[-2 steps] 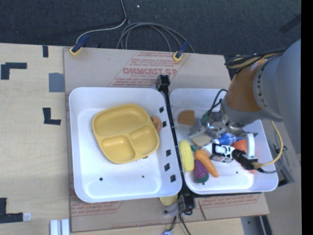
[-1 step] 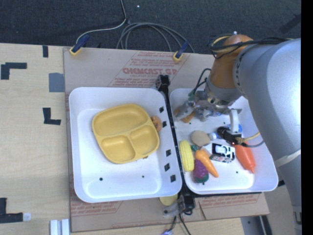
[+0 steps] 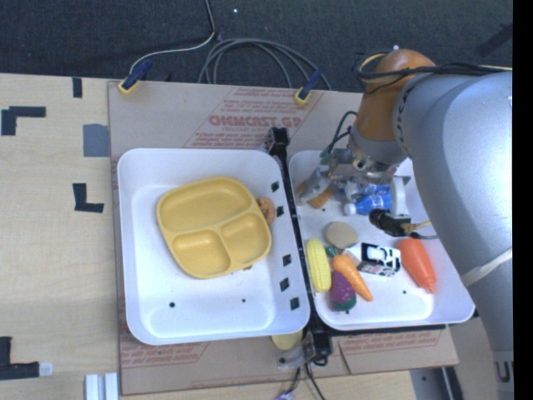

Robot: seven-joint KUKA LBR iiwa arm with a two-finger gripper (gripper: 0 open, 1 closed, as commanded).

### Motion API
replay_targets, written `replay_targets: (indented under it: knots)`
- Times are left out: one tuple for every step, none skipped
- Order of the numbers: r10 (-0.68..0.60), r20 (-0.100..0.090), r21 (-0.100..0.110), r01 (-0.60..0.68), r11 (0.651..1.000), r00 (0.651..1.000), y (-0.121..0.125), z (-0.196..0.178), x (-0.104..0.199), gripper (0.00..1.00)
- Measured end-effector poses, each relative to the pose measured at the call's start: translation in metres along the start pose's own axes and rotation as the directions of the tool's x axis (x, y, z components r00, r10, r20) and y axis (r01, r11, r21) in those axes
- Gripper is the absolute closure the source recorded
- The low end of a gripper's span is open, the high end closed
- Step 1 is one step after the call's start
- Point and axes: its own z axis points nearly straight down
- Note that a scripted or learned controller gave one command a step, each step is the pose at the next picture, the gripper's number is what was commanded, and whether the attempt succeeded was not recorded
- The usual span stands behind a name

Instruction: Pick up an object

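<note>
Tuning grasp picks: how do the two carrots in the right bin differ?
The small carrot lies mid-bin, touching the corn and a purple piece. The big carrot is thicker, redder, and sits apart near the bin's right side. Both are orange, tapered, and lie flat, pointing the same way.

- We see the arm (image 3: pixel 466 165) cut off by the right edge, and it hides the right bin's (image 3: pixel 379 313) far right corner and part of its right rim.
- We cannot tell how the gripper's (image 3: pixel 321 183) fingers stand; they blur into the clutter beneath.
- The blue object (image 3: pixel 372 199) under the wrist is partly covered, so we cannot name it.
- A small brown thing (image 3: pixel 266 210) peeks from behind the yellow tray (image 3: pixel 215 226), mostly hidden.
- A yellowish item (image 3: pixel 286 340) below the bins shows just a sliver.
</note>
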Motion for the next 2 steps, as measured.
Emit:
replay_targets:
  knots:
    - [0.0, 0.001, -0.002, 0.0, 1.0, 1.0, -0.0003, 0.0001, -0.0001, 0.0]
    - [0.0, 0.002, -0.003, 0.0, 1.0, 1.0, -0.0003, 0.0003, 0.0001, 0.0]
